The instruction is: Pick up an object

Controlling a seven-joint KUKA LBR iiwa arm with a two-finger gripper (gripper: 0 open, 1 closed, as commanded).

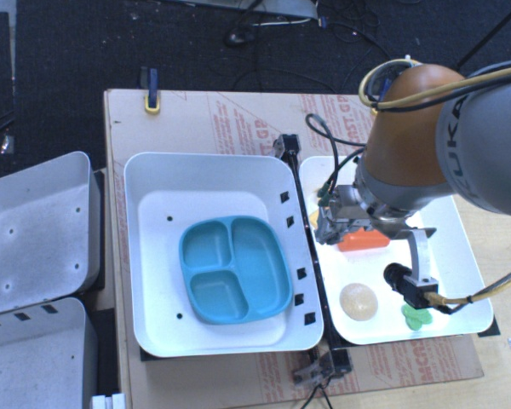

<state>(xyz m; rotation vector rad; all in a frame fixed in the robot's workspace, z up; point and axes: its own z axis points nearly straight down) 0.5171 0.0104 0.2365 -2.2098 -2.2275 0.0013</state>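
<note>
My gripper (334,221) hangs low over the left part of the right bin (468,254), close to the wall between the two bins. An orange block-like object (364,241) lies just to its right, partly under the wrist; whether they touch is hidden by the arm. A pale beige round object (358,302) rests near the bin's front. A small green object (417,317) lies at the front right. The large orange and grey wrist covers the back of this bin.
The left bin (153,186) holds a blue divided plate (235,268). A black part on a grey bracket with a yellow cable (407,284) hangs off the arm above the right bin's front. White bin lids (34,220) lie at the far left.
</note>
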